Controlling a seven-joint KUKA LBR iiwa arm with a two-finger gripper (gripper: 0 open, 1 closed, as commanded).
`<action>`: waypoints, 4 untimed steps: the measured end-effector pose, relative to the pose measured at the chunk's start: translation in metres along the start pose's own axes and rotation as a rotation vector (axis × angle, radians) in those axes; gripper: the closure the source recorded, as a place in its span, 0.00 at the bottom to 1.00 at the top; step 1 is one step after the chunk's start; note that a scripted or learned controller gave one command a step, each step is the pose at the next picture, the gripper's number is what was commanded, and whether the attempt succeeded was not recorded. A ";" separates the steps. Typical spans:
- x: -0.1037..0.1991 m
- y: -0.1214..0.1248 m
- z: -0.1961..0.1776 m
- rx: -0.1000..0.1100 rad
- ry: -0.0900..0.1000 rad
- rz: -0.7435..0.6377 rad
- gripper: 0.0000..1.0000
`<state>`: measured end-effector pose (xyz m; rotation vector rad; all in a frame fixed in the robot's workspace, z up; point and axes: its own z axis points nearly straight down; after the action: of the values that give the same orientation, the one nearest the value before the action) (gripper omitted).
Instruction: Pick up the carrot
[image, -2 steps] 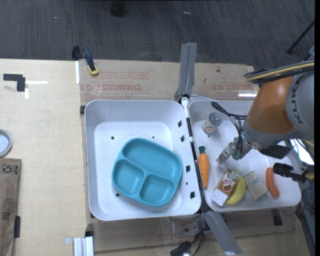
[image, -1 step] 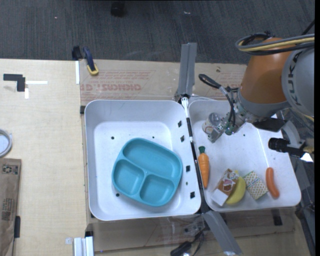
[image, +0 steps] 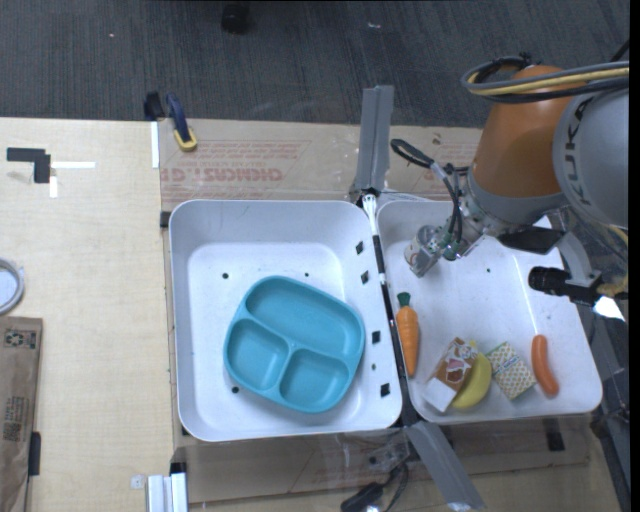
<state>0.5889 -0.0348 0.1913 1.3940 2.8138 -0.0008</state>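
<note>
Carrot (image: 407, 335): orange with a green top, lying lengthwise against the left wall of the right bin (image: 470, 225), about midway along that wall, green end toward the far edge. Nothing touching it.

Gripper (image: 432, 248): hangs over the far-left part of the same bin, near its far-left corner, apart from the carrot and farther back. Whether the fingers are spread or pressed together cannot be told from this angle; nothing seen between them. Arm (image: 530, 130) comes in from the right, orange band over the bin's far edge.

Other things in the right bin, along the near edge: a small carton (image: 452, 372) leaning by a banana (image: 475, 382), the two touching; a patterned packet (image: 512, 370) just beside the banana; a sausage (image: 543, 363) near the near-right corner.

Left bin (image: 200, 240): holds a blue divided plate (image: 295, 343), three compartments, set toward the near-right part of the bin floor.

Bench: a blue-and-yellow clamp (image: 178, 120) at the far edge, beyond the left bin's far-left corner.
</note>
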 end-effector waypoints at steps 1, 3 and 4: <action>0.000 0.000 0.000 0.000 0.000 0.000 0.00; 0.086 -0.040 0.000 0.002 0.002 -0.045 0.00; 0.084 -0.040 -0.008 0.001 0.000 -0.042 1.00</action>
<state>0.5059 0.0079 0.1995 1.3354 2.8432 -0.0022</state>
